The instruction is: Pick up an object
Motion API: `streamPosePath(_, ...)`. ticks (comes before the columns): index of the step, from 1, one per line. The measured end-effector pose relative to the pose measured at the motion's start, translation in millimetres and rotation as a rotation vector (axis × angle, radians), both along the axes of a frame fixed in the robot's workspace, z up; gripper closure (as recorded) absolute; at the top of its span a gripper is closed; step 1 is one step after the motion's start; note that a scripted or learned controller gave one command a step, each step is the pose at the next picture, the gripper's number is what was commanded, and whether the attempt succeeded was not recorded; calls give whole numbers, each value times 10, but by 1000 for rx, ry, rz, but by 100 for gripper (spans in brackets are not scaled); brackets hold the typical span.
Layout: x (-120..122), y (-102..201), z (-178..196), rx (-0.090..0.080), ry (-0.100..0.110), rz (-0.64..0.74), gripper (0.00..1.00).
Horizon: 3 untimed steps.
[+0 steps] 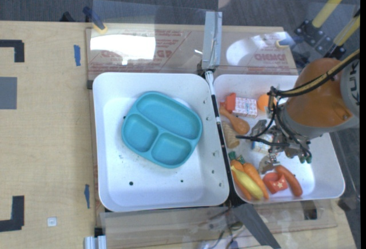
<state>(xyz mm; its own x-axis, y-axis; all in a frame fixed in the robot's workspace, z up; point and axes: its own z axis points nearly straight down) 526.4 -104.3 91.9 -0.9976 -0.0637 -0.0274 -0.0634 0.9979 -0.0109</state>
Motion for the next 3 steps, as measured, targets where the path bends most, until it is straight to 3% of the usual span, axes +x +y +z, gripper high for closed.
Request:
streamPosePath(1,925,-85,-12,13,49,-141,0)
streamPosePath(2,512,-160,-21,13,17,-236,0)
streamPosePath(3,121,-296,-19,13,14,-274,0)
